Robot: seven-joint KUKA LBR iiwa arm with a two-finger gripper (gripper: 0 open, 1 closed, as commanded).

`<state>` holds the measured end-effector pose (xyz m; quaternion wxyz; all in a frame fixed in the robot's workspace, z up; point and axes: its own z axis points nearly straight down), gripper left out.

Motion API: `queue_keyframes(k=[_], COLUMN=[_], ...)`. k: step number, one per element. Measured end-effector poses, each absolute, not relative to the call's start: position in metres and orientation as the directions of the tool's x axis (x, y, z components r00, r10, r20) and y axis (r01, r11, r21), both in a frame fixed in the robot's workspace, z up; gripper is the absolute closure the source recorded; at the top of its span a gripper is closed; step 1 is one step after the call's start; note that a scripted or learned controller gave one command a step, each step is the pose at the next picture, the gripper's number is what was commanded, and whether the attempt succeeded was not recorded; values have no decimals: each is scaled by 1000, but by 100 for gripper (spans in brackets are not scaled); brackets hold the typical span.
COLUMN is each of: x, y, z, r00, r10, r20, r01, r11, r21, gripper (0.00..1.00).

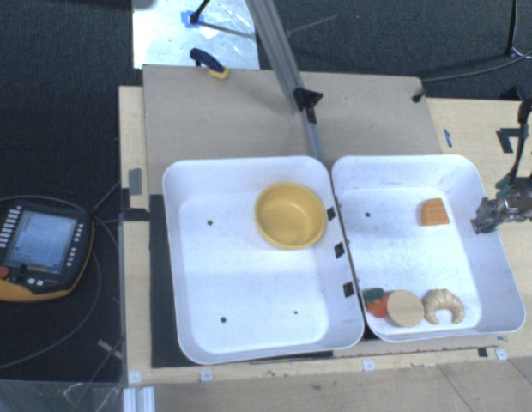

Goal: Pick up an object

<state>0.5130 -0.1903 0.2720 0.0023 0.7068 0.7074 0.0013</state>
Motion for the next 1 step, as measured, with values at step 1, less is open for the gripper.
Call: queue_keyframes(k=[1], x=[520], y=[-142], z=[258], r00=[-4], r10=[1000], r20=[1], r01=[1000], r11=[4], r21=[1], gripper=[100])
